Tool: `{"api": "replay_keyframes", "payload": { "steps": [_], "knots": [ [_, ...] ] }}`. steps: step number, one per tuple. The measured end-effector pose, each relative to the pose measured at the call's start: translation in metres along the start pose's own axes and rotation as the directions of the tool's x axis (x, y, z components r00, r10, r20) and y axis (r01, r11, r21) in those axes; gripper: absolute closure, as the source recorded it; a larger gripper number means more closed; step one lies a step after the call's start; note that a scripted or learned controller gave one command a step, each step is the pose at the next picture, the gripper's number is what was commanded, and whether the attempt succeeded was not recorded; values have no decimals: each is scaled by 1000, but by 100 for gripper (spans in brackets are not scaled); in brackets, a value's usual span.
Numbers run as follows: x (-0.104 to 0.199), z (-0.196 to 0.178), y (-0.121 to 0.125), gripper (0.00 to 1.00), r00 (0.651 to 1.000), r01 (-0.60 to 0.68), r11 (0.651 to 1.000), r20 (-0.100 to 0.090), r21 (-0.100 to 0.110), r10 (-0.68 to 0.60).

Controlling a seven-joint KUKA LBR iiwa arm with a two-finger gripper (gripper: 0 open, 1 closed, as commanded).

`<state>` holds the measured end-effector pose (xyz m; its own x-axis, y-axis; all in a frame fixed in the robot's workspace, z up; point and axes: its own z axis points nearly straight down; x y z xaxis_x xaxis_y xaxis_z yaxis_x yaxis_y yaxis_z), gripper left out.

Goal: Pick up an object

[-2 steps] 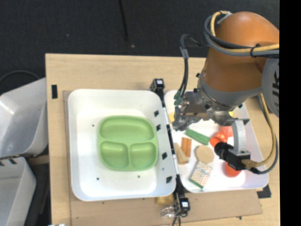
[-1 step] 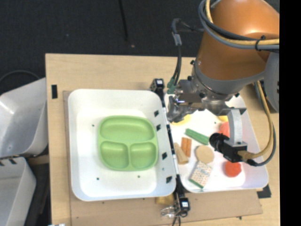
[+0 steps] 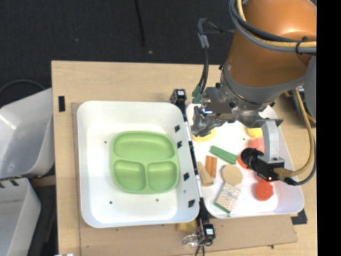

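Gripper hangs low at the upper left corner of the right bin, under the bulky grey and orange arm. Whether it is released or clenched I cannot tell; its tip is a dark blur and nothing is visibly caught in it.

Largest on the bench is the left bin, which carries a green divided plate well apart from the tool, across the shared wall. The right bin holds the small things that could be picked. A yellow piece lies just below the gripper's tip, partly hidden by it, and looks the nearest candidate. Next is a green stick, down and to the right, its long axis running slantwise from upper left to lower right. Below that, an orange-brown stick stands nearly upright in the view, with a tan round piece beside it and a patterned packet lower still. Red pieces sit farther right, near a black fitting.

My judgement: the coming move turns on the yellow piece sitting almost directly under the tool, so a short straight descent would serve.
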<state>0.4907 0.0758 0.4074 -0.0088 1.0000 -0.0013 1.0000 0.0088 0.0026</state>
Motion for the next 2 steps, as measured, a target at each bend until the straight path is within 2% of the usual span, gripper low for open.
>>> {"api": "replay_keyframes", "payload": {
  "steps": [2],
  "knots": [
    [-1,-20,2,100,1000,16,1000,3,0,-16]
  ]
}}
